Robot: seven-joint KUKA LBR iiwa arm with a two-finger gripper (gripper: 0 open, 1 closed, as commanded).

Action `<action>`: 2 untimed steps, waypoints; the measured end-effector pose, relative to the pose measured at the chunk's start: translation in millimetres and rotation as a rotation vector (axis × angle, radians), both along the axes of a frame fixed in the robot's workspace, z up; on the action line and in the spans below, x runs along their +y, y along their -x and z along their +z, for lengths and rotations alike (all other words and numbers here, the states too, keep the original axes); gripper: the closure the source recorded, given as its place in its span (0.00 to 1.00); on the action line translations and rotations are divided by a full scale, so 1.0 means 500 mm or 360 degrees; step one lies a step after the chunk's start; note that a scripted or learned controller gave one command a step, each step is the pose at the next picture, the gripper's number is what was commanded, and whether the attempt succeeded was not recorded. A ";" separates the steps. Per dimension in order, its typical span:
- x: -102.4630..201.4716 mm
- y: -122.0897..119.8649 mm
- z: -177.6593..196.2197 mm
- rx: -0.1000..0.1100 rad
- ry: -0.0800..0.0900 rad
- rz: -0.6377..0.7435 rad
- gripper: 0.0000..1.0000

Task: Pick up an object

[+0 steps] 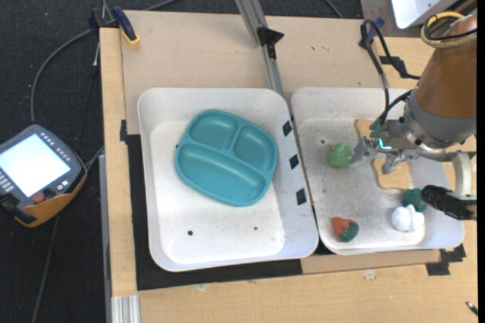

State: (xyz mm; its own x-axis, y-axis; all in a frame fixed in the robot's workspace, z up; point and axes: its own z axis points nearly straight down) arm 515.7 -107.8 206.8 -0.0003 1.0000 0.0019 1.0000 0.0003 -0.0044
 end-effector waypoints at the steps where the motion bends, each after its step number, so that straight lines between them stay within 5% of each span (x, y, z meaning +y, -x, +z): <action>1: 0.000 -0.001 0.002 -0.0004 0.0000 0.0001 0.00; 2: 0.011 0.014 -0.091 0.0005 -0.0002 -0.0001 0.00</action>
